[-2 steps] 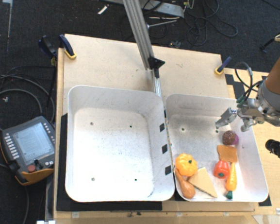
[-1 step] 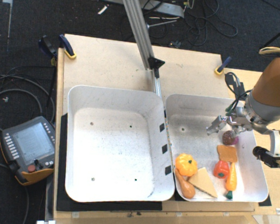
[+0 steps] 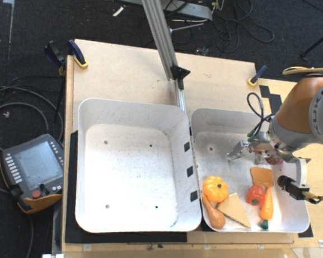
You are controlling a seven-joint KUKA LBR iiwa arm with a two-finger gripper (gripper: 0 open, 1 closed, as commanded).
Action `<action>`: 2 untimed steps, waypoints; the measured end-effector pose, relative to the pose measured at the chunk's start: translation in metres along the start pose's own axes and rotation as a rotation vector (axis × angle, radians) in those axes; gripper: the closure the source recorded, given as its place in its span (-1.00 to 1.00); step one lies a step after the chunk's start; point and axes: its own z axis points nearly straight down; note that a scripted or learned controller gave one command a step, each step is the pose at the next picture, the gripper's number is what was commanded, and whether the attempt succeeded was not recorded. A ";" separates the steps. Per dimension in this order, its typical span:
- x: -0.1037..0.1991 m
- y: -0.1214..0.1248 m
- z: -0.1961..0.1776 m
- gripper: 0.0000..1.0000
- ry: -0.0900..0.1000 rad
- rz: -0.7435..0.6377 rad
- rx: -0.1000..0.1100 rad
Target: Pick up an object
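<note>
The pincer [image 3: 239, 151] hangs low inside the right bin [image 3: 218, 122]; whether it stands wide or narrow cannot be told. Toward the bin's near edge lie a small pumpkin [image 3: 216, 189], a pale wedge [image 3: 236, 209], a carrot [image 3: 267, 203], a red pepper [image 3: 255, 194] and a brown piece [image 3: 262, 176]. These toy foods are likely light, rigid and smooth. Grasp the carrot across its narrow body.

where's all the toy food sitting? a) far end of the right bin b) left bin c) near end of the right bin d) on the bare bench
c: the yellow pepper, the cheese wedge, the red pepper and the carrot all lie clustered at the near end of the right bin.
</note>
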 end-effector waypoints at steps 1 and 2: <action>-0.006 -0.002 -0.011 1.00 -0.010 0.006 -0.001; 0.003 -0.001 -0.059 1.00 -0.011 0.005 -0.005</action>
